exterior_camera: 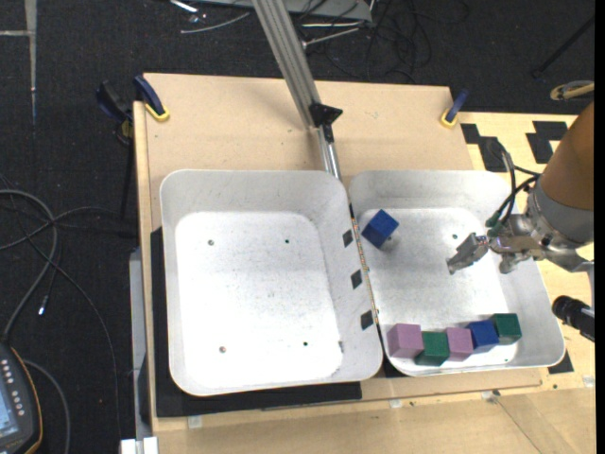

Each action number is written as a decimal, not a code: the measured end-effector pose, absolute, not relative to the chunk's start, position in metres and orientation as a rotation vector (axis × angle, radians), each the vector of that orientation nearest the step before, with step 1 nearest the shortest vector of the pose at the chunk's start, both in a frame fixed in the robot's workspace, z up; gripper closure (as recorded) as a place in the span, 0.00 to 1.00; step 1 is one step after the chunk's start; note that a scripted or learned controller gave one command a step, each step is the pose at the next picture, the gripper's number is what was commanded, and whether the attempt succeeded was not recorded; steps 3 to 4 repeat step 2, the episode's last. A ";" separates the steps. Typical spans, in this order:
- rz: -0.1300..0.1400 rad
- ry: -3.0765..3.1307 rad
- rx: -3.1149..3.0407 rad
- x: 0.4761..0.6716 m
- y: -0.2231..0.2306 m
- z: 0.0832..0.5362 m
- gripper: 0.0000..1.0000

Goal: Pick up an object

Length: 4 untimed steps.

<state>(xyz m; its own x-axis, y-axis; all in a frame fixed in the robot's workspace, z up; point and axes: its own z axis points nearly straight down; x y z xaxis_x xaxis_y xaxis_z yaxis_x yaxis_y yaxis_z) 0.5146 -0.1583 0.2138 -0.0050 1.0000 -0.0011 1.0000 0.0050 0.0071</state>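
A blue cube (380,228) lies in the right bin (425,287), close to its left wall. Along that bin's front wall sits a row of cubes: purple (406,340), green (435,347), purple (459,340), blue (484,334) and green (508,326). My gripper (486,256) hangs over the right part of this bin, to the right of the lone blue cube and above the row. It is open, with nothing between its fingers (464,253).
The left bin (248,282) lies beside the right one, sharing a raised middle rim (357,272). A metal pole (288,55) slants in from the back. Clamps (151,99) hold the bench's far corners.
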 end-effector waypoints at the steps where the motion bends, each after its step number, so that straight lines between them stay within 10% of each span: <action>1: -0.008 2.218 2.231 0.495 -0.206 0.154 0.00; 4: 0.006 2.222 2.221 0.491 -0.223 0.096 0.00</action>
